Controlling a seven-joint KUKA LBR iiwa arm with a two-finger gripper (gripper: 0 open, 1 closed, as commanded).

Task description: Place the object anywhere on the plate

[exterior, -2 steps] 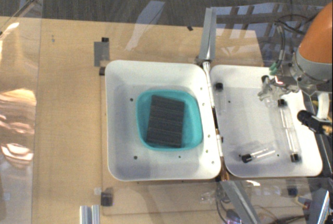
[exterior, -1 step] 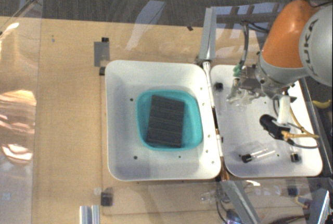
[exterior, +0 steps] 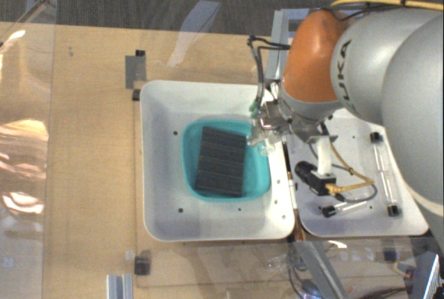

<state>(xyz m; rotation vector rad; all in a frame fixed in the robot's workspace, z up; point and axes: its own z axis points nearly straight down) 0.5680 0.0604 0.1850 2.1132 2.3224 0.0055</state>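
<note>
Left bin (exterior: 159, 214): teal plate (exterior: 260, 180) on its floor | dark ribbed block (exterior: 222, 161) flat on plate, left of centre | gripper (exterior: 262, 132) over plate's right rim, finger state cannot be told | right bin (exterior: 409, 221) alongside.

2 bins side by side on the bench (exterior: 83, 221). Left bin (exterior: 159, 214) holds the plate (exterior: 260, 180), set toward its right wall — the ridged block (exterior: 222, 161) lies on the plate. Gripper (exterior: 263, 130) sits over the plate's upper right edge, at the divide between bins. Right bin (exterior: 409, 221) holds 1 rod (exterior: 383, 176) along its right side — the arm (exterior: 361, 55) passes above it.
</note>
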